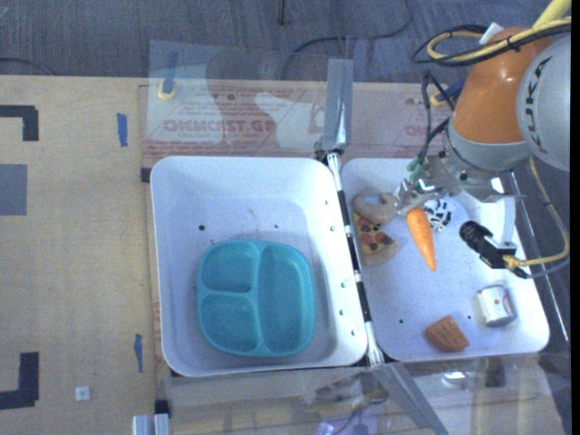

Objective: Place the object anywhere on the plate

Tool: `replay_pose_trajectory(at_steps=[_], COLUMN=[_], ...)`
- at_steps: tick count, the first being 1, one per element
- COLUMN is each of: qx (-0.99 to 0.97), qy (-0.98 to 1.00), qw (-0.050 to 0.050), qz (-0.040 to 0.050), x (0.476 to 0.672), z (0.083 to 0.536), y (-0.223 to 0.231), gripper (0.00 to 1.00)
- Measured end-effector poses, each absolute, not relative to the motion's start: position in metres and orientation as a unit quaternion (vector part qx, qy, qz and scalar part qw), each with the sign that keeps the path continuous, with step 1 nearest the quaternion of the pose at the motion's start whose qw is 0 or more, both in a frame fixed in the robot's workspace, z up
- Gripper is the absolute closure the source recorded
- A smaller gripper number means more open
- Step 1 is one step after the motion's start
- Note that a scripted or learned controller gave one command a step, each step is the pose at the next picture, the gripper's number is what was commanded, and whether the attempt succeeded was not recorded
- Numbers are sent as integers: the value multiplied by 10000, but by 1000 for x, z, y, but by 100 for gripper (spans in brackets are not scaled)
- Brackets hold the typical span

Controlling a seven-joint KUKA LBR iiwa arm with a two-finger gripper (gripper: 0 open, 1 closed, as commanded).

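I see the gripper (pixel 419 188) low over the right bin (pixel 521 333), just above the top of the carrot (pixel 421 236); I cannot tell how it is set. Close around lie a pizza slice (pixel 374 240), a cookie (pixel 374 208) and a black-and-white toy (pixel 439 213). The plate (pixel 256 297) waits in the left bin (pixel 181 198).

Grey arm (pixel 549 107), orange band (pixel 489 98), yellow cables (pixel 471 42)
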State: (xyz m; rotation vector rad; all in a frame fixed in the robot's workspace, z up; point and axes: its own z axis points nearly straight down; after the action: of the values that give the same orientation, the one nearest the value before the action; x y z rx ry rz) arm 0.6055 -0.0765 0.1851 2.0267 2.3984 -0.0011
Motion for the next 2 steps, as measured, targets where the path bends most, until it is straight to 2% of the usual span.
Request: replay_pose_trajectory(at_steps=[1,2], qx=[5785,5540], qy=[8157,8325], qw=[13,-7], qz=[9,-3], x=[572,547], z=[252,236], y=[35,123], gripper=[100,100])
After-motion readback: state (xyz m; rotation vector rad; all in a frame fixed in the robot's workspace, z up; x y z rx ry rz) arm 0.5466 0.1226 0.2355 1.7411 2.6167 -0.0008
